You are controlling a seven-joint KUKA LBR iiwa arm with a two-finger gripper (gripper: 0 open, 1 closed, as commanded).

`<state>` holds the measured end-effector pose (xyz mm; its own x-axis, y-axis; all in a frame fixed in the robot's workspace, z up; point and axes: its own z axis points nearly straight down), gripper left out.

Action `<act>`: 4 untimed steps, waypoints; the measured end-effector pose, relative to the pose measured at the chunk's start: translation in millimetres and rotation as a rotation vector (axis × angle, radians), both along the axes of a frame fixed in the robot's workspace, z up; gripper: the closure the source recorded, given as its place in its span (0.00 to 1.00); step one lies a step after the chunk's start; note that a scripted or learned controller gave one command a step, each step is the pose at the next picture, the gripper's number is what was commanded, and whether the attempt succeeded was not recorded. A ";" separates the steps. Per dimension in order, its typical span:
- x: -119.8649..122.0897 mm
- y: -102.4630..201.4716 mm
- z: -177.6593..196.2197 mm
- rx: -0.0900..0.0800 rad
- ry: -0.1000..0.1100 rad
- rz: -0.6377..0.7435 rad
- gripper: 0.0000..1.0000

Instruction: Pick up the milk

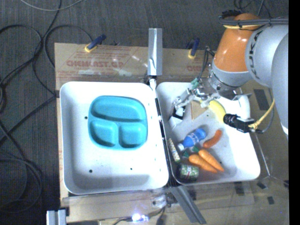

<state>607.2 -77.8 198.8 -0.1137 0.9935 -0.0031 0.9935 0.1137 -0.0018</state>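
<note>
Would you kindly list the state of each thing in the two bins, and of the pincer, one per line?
Blue tray: lying flat in the left bin, compartments bare.
Bottle: on its side in the right bin.
Carrots: lying flat, side by side.
Can: on its side at the near wall.
Banana: lying beneath the arm.
Pincer: low at the right bin's far end; grip unclear.

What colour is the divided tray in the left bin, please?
Light blue tray, clearest in the camera view.

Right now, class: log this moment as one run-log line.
arm: over right bin | gripper: at back-left corner | milk: not identified | tray: left bin | carrots: right bin
</note>
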 end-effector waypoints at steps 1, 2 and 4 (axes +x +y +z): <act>0.6 1.3 8.6 0.002 0.001 0.002 1.00; 15.8 6.9 7.2 -0.001 0.000 0.087 1.00; 13.6 -23.0 -92.4 0.005 -0.019 -0.238 0.00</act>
<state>620.8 -100.7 106.4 0.1237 0.9923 0.0017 0.9922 -0.1237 0.0173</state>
